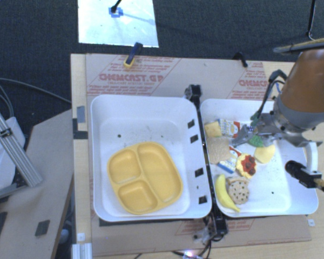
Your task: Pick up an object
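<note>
Nearest the camera, along the bottom of the view, runs the front edge of the tabletop (151,236), a cardboard sheet printed with red lettering, which bears two shallow white bins side by side. The left bin (105,117) holds one thing: a yellow tray (144,177) with three compartments, lying flat toward the bin's front.

The right bin (299,201) holds a cluster of toy foods on its left half. At the front lies one yellow banana (225,193), with one round tan cookie (238,189) touching it on the right. Behind them sits one red and yellow piece (247,165), then a speckled tan slice of bread (218,149), and behind that one yellow wedge (212,129) beside a white and red packet (230,128). One pale yellow piece, perhaps a lemon (265,154), lies just right of the cluster. A small green item (256,141) lies right under the gripper.

The arm (310,85), with its orange band, reaches in from the right. Its gripper (247,137) is low over the back of the cluster, its grey fingers (240,141) pointing left toward the bread. They look narrow, but I cannot tell for sure whether they are apart or closed, nor whether anything sits between them.

One blue and yellow clamp (132,55) sits at the tabletop's far edge.
</note>
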Tool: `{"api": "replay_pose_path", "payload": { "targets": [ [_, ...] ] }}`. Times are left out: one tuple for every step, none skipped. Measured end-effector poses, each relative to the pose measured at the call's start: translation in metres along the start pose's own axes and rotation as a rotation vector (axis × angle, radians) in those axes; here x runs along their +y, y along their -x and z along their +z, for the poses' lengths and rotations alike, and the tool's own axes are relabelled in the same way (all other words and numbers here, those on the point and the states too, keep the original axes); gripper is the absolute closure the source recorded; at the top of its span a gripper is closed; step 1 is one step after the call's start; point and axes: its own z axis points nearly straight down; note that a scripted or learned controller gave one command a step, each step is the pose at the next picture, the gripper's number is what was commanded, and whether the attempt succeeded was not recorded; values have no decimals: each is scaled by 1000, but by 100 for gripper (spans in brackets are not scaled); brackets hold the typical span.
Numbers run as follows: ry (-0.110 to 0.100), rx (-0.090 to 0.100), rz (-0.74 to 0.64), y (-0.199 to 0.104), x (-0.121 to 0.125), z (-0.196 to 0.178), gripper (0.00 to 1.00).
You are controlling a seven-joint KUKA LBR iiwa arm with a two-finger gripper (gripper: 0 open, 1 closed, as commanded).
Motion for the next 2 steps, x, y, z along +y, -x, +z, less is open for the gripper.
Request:
{"api": "replay_pose_path", "payload": {
  "targets": [
    [15,-3,0,21,18,113,0],
    [11,-5,2,14,-52,127,0]
  ]
}}
